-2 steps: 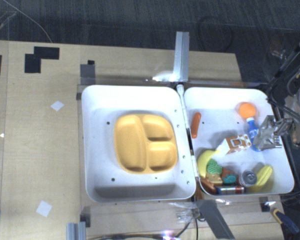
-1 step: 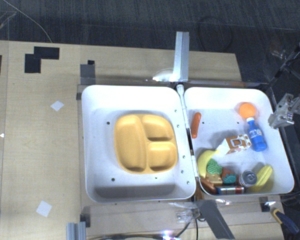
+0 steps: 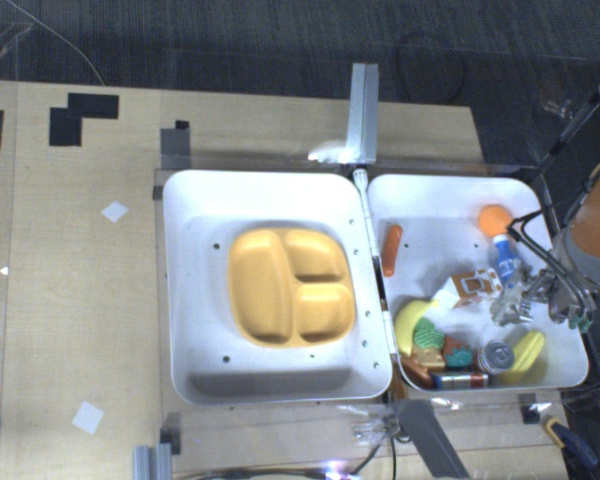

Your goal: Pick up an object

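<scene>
Two white bins [image 3: 180, 268] sit side by side; the gripper [image 3: 525, 303] hovers over the right bin's clutter, jaws' state unclear.

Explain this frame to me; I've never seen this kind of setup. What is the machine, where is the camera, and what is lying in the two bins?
One camera looks down at a slant on a bench with two white bins. The left bin holds a yellow divided tray. The right bin holds small clutter: an orange ball, a carrot-like stick, a can and a yellow toy. The arm enters from the right; its gripper hangs over the clutter. Nothing is visibly held.
</scene>
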`<state>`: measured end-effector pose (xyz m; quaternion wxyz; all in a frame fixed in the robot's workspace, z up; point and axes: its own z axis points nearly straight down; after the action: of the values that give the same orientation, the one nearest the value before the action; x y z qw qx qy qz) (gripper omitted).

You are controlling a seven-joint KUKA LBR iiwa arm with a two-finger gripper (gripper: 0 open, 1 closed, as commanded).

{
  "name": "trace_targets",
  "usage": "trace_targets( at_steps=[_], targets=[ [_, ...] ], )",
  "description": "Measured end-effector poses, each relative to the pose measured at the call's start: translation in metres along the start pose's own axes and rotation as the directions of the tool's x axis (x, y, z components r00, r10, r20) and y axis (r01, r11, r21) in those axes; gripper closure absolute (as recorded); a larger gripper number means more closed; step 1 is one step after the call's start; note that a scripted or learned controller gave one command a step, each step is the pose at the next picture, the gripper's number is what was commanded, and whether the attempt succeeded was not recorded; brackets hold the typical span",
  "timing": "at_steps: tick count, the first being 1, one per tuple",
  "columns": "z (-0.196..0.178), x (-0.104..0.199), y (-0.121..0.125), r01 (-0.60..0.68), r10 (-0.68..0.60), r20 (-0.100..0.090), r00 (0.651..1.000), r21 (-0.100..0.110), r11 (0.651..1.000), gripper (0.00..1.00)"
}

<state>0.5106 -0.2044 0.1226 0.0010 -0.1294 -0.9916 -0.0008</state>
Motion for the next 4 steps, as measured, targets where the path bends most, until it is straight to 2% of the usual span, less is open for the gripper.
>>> trace_targets(
  at_steps=[1, 2, 3, 4],
  targets=[
    [0.033, -0.076, 0.020, -0.359, 0.359, 0.017, 0.933, -0.006, 0.933, 1.00],
    [0.034, -0.075, 0.020, -0.359, 0.359, 0.014, 0.933, -0.004, 0.933, 0.00],
    [0.033, -0.016, 0.097, -0.821, 0.822, 0.007, 0.570, -0.014, 0.570, 0.00],
    [-0.148, 0.033, 0.108, -0.824, 0.824, 0.008, 0.566, -0.013, 0.566, 0.00]
  ],
)
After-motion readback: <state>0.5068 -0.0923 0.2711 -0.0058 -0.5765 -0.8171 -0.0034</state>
